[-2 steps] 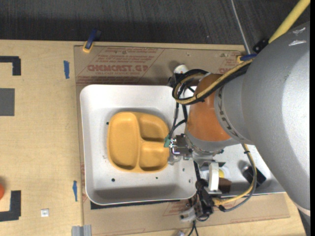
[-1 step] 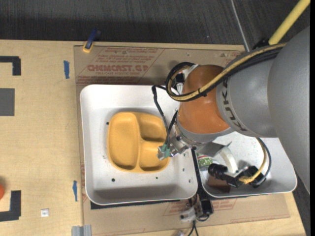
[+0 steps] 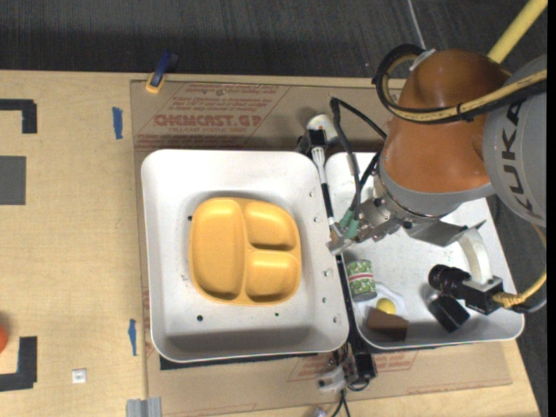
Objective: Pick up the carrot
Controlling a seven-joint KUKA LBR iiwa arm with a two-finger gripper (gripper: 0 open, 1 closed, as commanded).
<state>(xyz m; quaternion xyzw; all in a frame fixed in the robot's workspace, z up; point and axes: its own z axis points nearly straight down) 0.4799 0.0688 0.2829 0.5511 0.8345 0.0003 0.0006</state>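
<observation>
The fingers of the gripper (image 3: 347, 233) sit under the wrist hardware, over the seam between the two bins, and I cannot tell how far apart they stand or whether anything is between them. The tabletop (image 3: 69, 233) carries a cardboard sheet (image 3: 208, 111), and on that sheet both bins. The arm (image 3: 434, 129) reaches in over the right bin (image 3: 512, 324) and covers most of its upper half, which is likely where the carrot lies. The left bin (image 3: 156, 233) holds a yellow divided tray (image 3: 246, 250), well apart from the work. In the uncovered part of the right bin, a green-and-white patterned can (image 3: 360, 278) stands near the gripper. Below it a brown block (image 3: 387, 323) lies touching a small yellow thing (image 3: 387, 305). Smallest of all, a green scrap (image 3: 347, 223) shows right at the gripper. It may be the carrot's leafy top, but it is too small to say. To do the step well, I judge the gripper should close across the carrot's thick body rather than its leaves, then lift straight up, since the grip can only be confirmed once the carrot rises clear. The bin wall at the seam crowds one side, and the can is close enough to be knocked or caught on the way. At the tabletop's far left edge an orange-red thing (image 3: 3, 339) is cut off by the frame and cannot be named.
</observation>
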